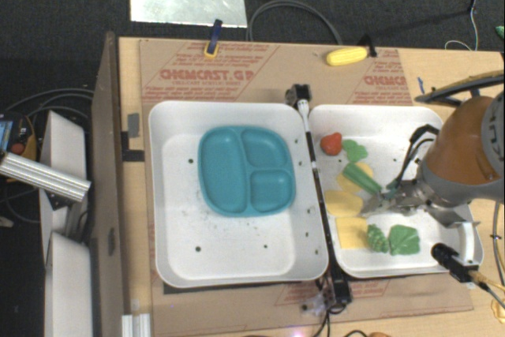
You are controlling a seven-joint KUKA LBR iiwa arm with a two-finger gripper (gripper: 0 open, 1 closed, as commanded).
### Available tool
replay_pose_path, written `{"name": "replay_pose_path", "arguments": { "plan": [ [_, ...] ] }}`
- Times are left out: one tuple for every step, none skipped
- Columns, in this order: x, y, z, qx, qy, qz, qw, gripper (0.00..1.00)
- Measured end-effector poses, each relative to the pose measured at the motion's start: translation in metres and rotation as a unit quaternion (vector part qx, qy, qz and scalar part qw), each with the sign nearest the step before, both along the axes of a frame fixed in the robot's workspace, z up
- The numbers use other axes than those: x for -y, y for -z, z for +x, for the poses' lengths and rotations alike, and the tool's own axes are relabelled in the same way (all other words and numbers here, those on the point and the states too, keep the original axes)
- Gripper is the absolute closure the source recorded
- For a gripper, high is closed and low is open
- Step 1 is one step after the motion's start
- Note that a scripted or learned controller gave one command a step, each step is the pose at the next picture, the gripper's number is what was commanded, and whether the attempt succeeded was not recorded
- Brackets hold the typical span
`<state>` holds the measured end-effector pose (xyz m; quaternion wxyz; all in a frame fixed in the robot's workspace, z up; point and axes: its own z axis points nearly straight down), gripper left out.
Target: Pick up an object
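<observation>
Teal plastic catches the eye first: a divided plate (pixel 246 171) lies flat in the middle of the left white bin (pixel 175 249), centre of the frame. Over in the right white bin (pixel 394 118), lower right of the frame, the small items are clustered. A red piece (pixel 331 144) sits near the bin's upper left corner, with a light green piece (pixel 355 150) just beside it. Below them a dark green stick (pixel 360 178) lies at a slant across a yellow flat piece (pixel 345 205), and two green leafy pieces (pixel 394 238) rest near the bin's lower wall.

The grey arm with its orange band (pixel 465 146) comes in from the right edge, and the pincer (pixel 377 201) is low in the right bin, its metal tips right by the lower end of the dark green stick and the yellow piece. Whether those tips are spread or closed, I cannot tell from this angle, and nothing is clearly seen between them.

Up top, on the brown tabletop (pixel 268 71), a yellow object (pixel 346 55) lies behind the right bin.
</observation>
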<state>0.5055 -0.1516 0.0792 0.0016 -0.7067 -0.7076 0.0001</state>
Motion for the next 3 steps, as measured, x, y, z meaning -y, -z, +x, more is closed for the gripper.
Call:
{"name": "replay_pose_path", "arguments": {
  "plan": [
    [-0.042, -0.018, 0.058, 0.004, -0.003, -0.0014, 1.0, 0.0],
    [-0.043, -0.006, 0.093, 0.004, -0.003, -0.0013, 1.0, 0.0],
    [-0.042, -0.017, 0.093, 0.004, -0.003, -0.0013, 1.0, 1.0]
  ]
}}
